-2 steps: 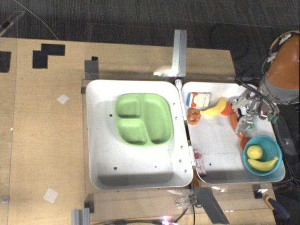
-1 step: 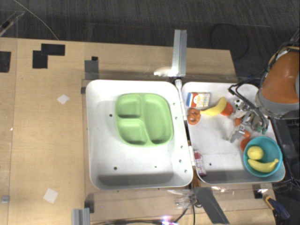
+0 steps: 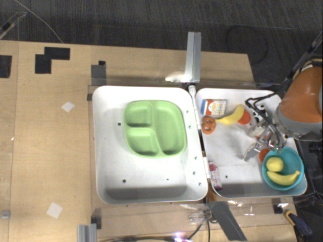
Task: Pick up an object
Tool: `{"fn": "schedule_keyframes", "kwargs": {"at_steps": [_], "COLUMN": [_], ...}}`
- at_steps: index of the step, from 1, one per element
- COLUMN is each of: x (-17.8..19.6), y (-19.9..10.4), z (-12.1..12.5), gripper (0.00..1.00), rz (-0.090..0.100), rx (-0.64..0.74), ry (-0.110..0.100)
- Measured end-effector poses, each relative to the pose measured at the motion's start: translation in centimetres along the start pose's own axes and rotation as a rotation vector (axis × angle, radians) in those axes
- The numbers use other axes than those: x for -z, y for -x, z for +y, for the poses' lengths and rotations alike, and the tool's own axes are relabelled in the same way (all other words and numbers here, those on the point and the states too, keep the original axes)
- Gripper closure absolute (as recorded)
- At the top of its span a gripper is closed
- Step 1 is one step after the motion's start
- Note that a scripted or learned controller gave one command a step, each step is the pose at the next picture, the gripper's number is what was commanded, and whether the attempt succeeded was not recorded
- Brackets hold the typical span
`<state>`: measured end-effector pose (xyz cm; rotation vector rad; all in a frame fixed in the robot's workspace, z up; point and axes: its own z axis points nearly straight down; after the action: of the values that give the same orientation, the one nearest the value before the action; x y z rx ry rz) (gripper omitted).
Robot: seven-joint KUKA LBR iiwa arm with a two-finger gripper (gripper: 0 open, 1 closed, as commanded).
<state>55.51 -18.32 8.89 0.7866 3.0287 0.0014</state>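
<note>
Two white bins sit side by side on the table point(image 3: 50, 150), and the gripper point(image 3: 258, 147) hangs low over the right bin point(image 3: 229, 155), reaching in from the right edge of the view on a grey arm with an orange band point(image 3: 303, 102). Its metal fingers are a tangle of small parts from this height, and whether they are spread or closed cannot be told; nothing can be seen between them.

Just beside the gripper, toward the near right corner, stands a teal bowl point(image 3: 293, 163) with a lemon point(image 3: 275, 164) and a small banana point(image 3: 283, 177) inside. On the far side of the gripper, a second banana point(image 3: 229, 118) lies against a red-orange object point(image 3: 244, 116), with a white carton point(image 3: 214, 107) and a round orange item point(image 3: 208, 125) further left of it. A small dark packet point(image 3: 213, 172) lies at the bin's left wall.

Well to the gripper's left, the left bin point(image 3: 108, 175) holds a green divided tray point(image 3: 154, 127).
</note>
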Motion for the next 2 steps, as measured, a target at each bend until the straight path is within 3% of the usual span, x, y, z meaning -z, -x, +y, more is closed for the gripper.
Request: {"fn": "schedule_keyframes", "kwargs": {"at_steps": [1,2], "x": [0.0,0.1], "y": [0.5,-3.0], "z": [1.8,0.9], "gripper": [0.0,0.0], "rz": [0.0,-0.003], "rx": [-0.09,-0.219], "ry": [0.0,0.001]}}
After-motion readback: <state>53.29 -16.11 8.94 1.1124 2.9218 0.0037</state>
